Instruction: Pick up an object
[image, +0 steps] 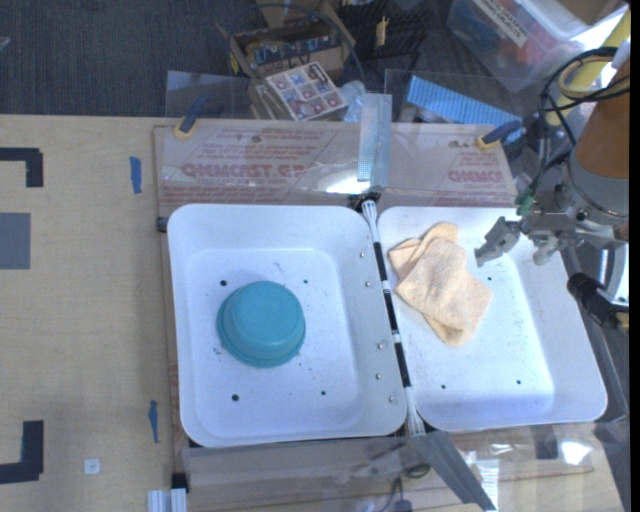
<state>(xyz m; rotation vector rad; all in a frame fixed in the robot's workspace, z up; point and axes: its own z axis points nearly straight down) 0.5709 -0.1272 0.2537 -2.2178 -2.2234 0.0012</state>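
1. The two-finger metal gripper (520, 243) hovers at the frame's right, fingers spread, gripping nothing.
2. A crumpled yellow cloth (442, 282) lies in the right white bin (520, 390); a teal upturned plastic bowl (261, 322) sits centre-left.
3. Nothing is lifted yet; descent and grasp remain.

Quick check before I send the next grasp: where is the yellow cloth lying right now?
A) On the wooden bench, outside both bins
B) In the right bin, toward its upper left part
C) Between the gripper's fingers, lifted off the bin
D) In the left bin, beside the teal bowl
B: the yellow cloth lies crumpled on the floor of the right bin, near the divider, while the teal bowl sits alone in the left bin and the gripper is off to the cloth's right.
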